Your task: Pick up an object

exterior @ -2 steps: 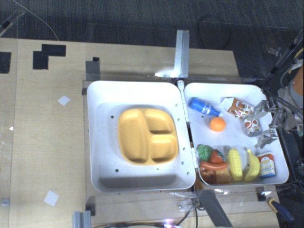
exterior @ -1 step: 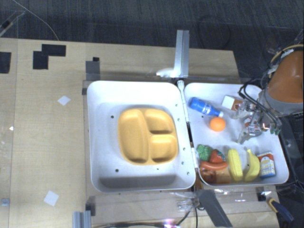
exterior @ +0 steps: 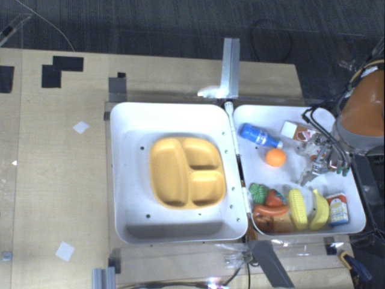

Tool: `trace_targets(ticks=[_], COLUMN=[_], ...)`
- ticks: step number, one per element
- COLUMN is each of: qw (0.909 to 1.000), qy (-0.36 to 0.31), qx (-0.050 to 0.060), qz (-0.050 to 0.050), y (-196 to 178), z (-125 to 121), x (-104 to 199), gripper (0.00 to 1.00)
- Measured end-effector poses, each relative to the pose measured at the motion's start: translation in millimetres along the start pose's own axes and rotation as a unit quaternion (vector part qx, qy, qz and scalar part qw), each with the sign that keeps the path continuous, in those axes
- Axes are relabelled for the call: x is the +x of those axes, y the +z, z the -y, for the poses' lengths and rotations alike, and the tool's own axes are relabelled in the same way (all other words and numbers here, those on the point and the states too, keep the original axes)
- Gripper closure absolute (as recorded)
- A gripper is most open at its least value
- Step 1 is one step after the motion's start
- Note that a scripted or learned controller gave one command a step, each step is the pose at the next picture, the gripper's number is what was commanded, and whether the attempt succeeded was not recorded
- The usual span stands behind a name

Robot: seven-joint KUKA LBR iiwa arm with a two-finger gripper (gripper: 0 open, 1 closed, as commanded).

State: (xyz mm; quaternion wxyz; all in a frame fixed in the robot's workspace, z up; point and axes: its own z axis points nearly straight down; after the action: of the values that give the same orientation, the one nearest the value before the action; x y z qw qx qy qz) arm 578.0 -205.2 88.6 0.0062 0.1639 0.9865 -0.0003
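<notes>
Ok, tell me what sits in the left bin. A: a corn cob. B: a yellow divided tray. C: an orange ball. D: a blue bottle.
B: the yellow divided tray lies alone in the left bin, while the blue bottle, orange ball and corn cob are all in the right bin.
</notes>
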Motion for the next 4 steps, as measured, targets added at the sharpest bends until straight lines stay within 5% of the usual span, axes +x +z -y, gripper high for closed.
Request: trace_targets(ticks=[1, 2, 3, 4], qw=[0.9886, 0.9999, 0.9993, 0.9905], qy=[0.150, -0.015, 0.035, 0.137], qx=[0.000, 0.001, 0.001, -0.001], qz=[0.001, 0.000, -0.011, 0.000], y=[-1.3, -67.1, -0.4, -0.8], z=[2.5, 26.8, -15.0, -57.3], x=[44.9, 73.4, -41.9, 10.6], gripper=[0.00, 0.00, 0.00, 0.00])
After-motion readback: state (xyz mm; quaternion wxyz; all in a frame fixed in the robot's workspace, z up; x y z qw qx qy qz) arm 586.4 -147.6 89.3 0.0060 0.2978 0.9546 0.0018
